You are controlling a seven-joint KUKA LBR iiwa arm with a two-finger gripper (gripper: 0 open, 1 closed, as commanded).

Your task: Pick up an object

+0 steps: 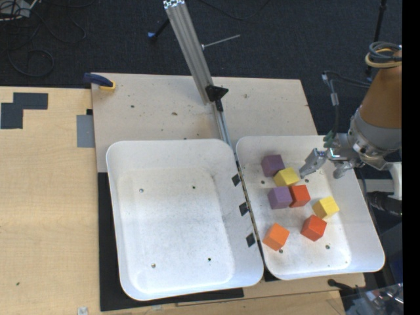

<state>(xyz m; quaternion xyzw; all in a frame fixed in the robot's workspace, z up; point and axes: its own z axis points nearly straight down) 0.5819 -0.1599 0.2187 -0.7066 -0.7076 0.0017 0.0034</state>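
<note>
Claw beside clustered blocks

Even, fairly bright overhead light, soft short shadows, mild overall softness, dark surroundings.

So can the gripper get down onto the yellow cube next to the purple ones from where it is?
Probably yes. The gripper hangs just right of the upper yellow cube with nothing above it, but a purple cube and a red-orange cube crowd its sides, so finger room looks tight.

Two white bins; two purple cubes, two yellow, two red, one orange.
</note>
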